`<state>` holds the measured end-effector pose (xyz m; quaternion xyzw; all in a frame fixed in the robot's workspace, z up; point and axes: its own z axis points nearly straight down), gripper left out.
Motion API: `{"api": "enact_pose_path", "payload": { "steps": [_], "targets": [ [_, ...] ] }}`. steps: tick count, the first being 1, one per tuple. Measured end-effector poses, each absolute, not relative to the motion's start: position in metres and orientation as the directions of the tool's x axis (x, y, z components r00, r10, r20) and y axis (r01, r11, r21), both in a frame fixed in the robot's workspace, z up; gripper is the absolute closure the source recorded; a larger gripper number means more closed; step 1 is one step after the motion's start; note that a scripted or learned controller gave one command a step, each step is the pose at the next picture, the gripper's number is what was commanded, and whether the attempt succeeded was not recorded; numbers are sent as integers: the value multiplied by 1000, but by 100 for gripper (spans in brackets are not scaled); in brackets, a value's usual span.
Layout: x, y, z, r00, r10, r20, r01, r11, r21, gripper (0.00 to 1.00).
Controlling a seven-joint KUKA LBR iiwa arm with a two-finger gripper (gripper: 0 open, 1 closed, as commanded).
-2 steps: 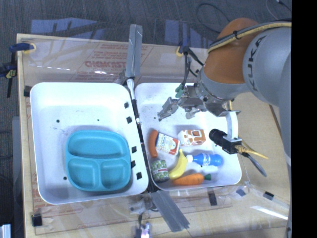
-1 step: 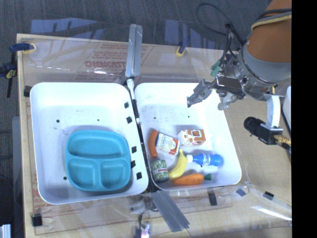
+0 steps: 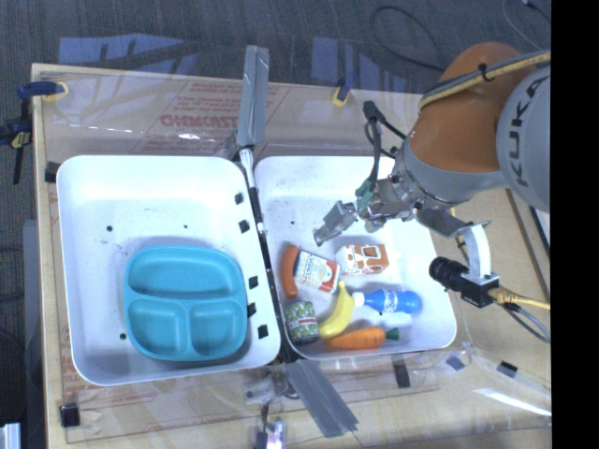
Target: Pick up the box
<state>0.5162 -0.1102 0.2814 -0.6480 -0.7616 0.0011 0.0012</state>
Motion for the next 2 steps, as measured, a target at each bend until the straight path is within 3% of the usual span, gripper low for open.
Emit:
{"api": "enact_pose_path", "payload": {
  "steps": [1, 2],
  "targets": [
    [544, -123, 139, -274, 962, 2, 962, 274, -5, 0],
    [506, -134, 97, -309, 951, -5, 951, 309, 12, 0]
  ]
}}
